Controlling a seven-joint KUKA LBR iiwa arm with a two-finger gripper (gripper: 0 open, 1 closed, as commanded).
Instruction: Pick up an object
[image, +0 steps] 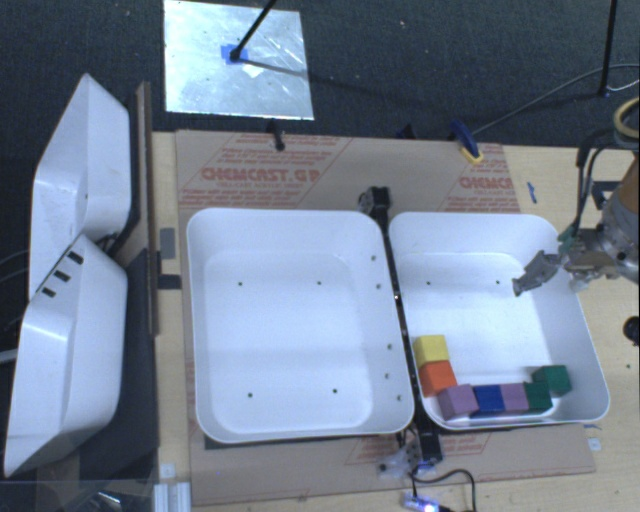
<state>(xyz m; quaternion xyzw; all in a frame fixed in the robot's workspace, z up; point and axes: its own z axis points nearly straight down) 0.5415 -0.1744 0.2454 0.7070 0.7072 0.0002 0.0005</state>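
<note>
Six blocks (490, 392) we count along the near wall of the right bin (470, 265). Farther back, at its right rim, we see the gripper (537, 272), jaws slightly apart, holding nothing.

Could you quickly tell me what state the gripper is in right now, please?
Gripper: above the right bin's far-right side, nothing visibly held; open or shut cannot be told.

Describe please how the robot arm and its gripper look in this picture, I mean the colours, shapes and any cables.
The arm enters at the right edge, grey and metallic, with an orange-tan patch on its upper part. The gripper is small, grey and angular, with a little teal-green part just behind it. Thin dark cables loop beside the arm. No markings can be read; the image is too coarse.
</note>
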